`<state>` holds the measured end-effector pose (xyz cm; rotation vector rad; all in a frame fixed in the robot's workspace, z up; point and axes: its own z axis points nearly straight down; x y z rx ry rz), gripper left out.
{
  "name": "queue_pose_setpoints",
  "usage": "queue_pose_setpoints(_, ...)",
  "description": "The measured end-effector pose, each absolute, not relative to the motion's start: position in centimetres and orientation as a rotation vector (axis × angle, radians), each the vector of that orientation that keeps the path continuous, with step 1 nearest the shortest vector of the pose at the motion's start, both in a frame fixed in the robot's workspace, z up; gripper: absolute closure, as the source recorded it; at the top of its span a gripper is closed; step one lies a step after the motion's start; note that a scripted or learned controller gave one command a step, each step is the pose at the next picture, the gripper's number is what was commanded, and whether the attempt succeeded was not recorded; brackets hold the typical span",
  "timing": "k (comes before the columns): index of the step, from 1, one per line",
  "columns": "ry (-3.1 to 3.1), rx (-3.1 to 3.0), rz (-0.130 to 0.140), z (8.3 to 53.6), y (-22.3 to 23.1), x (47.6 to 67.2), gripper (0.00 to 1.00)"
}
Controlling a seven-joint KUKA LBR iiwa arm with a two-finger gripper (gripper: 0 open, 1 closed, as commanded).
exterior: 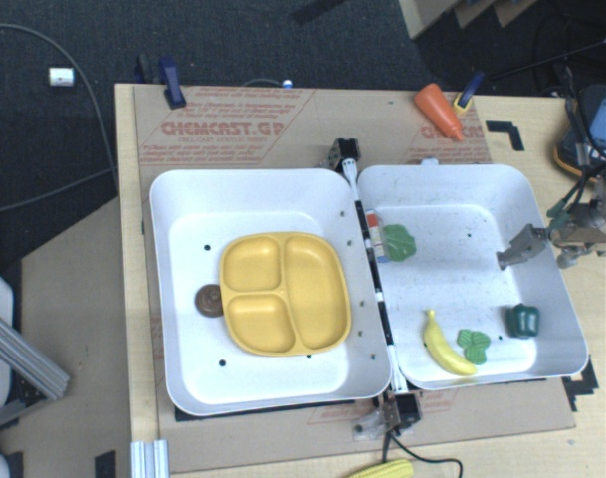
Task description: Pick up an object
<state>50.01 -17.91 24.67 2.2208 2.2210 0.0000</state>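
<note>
Camera view from above gives me several candidates in the right-hand shallow white bin (452,185): a yellow plastic banana (447,347) lies near the front wall, a small flat green leafy piece (474,344) touches its right side, and a dark green pepper-shaped toy (522,321) sits near the bin's right wall. A second green leafy toy (397,243) with a bit of red and white beside it rests against the left wall, close to the divider. I see the grey two-finger gripper (514,251) at the bin's right side, above and apart from the pepper toy; nothing shows between its fingers, and I cannot tell from this slant how far apart they stand. In the left-hand white bin (173,202) a yellow three-compartment plastic plate (284,294) lies in the middle, and a small brown round object (210,300) peeks out at its left edge. On the cardboard-covered bench (233,122), behind the bins, lies an orange carrot-shaped toy (439,113).
</note>
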Motion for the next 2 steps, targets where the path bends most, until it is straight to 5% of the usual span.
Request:
queue_pose_setpoints(1, 2.224, 2.222, -0.001, 13.0, -12.5, 52.0, 0.00)
queue_pose_setpoints(2, 2.224, 2.224, -0.002, 10.0, -9.2, 47.8, 0.00)
